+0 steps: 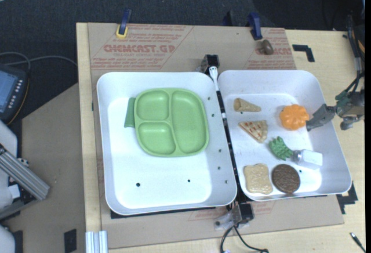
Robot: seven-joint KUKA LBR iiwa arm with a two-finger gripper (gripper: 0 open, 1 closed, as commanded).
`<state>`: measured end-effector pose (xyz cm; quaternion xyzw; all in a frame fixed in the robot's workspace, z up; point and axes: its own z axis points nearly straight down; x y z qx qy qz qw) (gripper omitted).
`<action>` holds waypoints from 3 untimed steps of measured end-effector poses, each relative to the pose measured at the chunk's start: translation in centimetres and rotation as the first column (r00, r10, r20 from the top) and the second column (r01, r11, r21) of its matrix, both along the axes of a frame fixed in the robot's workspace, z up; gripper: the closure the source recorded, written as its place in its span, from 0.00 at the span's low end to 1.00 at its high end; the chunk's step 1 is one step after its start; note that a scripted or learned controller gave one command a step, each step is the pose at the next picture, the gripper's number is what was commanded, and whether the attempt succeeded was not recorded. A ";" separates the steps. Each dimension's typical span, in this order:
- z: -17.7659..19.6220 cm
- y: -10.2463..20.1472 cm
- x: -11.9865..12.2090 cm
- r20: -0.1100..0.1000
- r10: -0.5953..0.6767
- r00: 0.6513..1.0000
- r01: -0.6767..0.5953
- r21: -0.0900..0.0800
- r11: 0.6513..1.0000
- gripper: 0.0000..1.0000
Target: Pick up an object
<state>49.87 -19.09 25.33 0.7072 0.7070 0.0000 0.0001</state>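
Observation:
The right bin [324, 92] holds several toy foods: a tan wedge [247, 105], a toasted sandwich triangle [255, 129], an orange fruit [294, 116], a green leafy piece [280, 148], a small clear bottle [307, 157], a bread slice [257, 179] and a round brown patty [286, 178]. My gripper [323, 116] sits low over the bin's right rim, just right of the orange fruit, with its dark tip pointing toward the fruit. Nothing shows in its grasp.
The left bin [116, 176] holds a green divided plate [171, 122] toward its back. A cardboard sheet [174, 43] lies under both bins, held by blue clamps at the far edge. Cables and equipment stand off the bench to the left and right.

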 end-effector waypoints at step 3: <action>-13.9 -1.6 -0.1 -0.004 0.000 1.000 0.000 0.002 1.000 0.00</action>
